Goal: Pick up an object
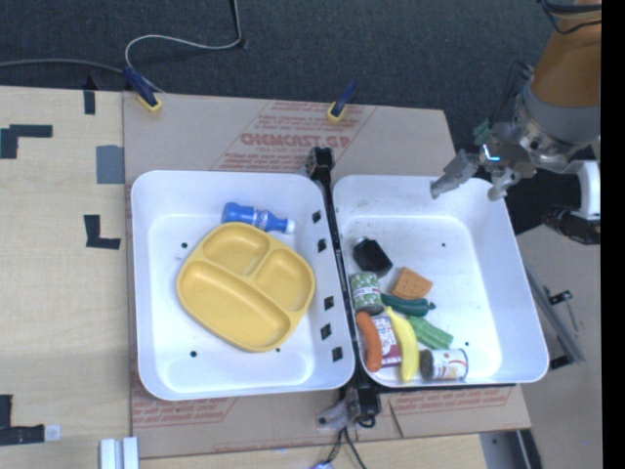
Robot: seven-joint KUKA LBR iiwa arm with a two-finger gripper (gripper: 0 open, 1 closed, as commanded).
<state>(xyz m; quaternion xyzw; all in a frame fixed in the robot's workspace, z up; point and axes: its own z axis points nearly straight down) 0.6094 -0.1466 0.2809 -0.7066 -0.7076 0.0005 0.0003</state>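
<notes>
Gripper [473,176], jaws spread and carrying nothing, is hovering over the right bin's [518,291] far rim. Below and left of it, small toy foods are lying jumbled. The orange cracker [411,284] is looking light, stiff and free-edged; pinching its sides seems safest.

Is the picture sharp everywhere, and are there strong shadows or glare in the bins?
Camera view: mostly sharp; light is soft and even. The yellow tray casts a faint shadow in the left bin. No strong glare on the right bin. The gripper looks slightly blurred.
</notes>
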